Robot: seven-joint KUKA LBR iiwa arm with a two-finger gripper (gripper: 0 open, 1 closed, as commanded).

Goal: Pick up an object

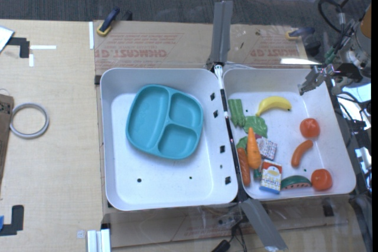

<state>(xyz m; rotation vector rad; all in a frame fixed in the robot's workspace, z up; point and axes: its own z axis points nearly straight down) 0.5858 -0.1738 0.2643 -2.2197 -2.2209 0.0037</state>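
— Where's the gripper [308,83] right now?

— Up over the far right corner of the right bin [339,127], hanging above the rim. Nothing is between its fingers; how wide they're spread, I can't tell from here, they're too small and dark.

— And the things it could pick?

— All in that right bin. Closest to the gripper is the yellow banana [274,104], just inward and nearer me. Further from the gripper, along the bin's right side, sits a red tomato [309,127], then an orange sausage [301,151] lying at a slant, then a second red tomato [321,179] in the near right corner.

— Anything on the other side of that bin?

— A heap against its left wall. A green piece [237,111] at the top, a leafy green bit [256,125] beside it, an orange carrot [253,149] lying over the heap, another orange carrot [244,166] beside it. A small patterned packet [269,149] touches the first carrot, and a little carton [271,177] lies nearer me, with a watermelon slice [296,182] just beside it.

— The left bin?

— The left bin [118,174] holds a blue divided plate [165,121], well apart from the gripper. Out on the bench, far off to the left, there's a roll of tape [27,120].
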